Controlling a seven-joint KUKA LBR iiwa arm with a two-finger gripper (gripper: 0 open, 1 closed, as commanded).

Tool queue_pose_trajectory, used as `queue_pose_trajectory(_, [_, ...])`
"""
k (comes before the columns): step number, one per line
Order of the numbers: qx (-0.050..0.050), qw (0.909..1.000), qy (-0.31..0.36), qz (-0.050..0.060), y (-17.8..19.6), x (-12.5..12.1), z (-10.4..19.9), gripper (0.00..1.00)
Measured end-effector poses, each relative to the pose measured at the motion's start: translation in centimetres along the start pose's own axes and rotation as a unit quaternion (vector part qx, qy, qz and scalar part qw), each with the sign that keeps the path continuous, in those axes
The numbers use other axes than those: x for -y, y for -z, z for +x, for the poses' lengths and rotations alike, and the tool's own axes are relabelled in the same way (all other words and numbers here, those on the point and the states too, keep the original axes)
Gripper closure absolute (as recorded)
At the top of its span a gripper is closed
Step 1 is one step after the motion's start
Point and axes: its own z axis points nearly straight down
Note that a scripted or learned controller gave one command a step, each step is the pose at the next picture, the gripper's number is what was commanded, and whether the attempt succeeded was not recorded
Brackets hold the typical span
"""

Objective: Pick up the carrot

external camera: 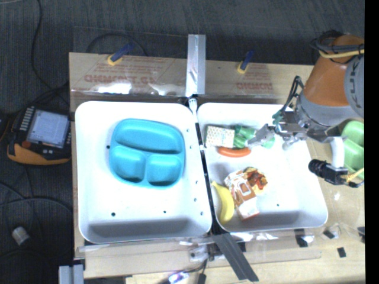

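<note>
1. Progress check: pickup isn't done. The carrot (234, 152) is lying on the floor of the right bin (296, 215), in the upper half, just below a white packet (219, 136) and some green stuff (243, 136).
2. My claw (276, 134) hangs above the bin's upper right part, near the carrot's right end. Can't tell if it's released or clenched from this angle, but nothing is visibly in it.
3. Left to do, I'd guess: line up, drop down, close, lift.
4. The carrot's long axis runs roughly left-right across the bin. Which end is the tip? Too small to tell.
5. A banana (223, 203) and a snack bag (247, 191) sit lower, apart from it.
</note>
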Motion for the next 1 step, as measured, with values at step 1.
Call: queue_pose_trajectory(1, [0.001, 0.9998, 0.018, -0.001, 2.47, 3.67, -7.82, 0.0])
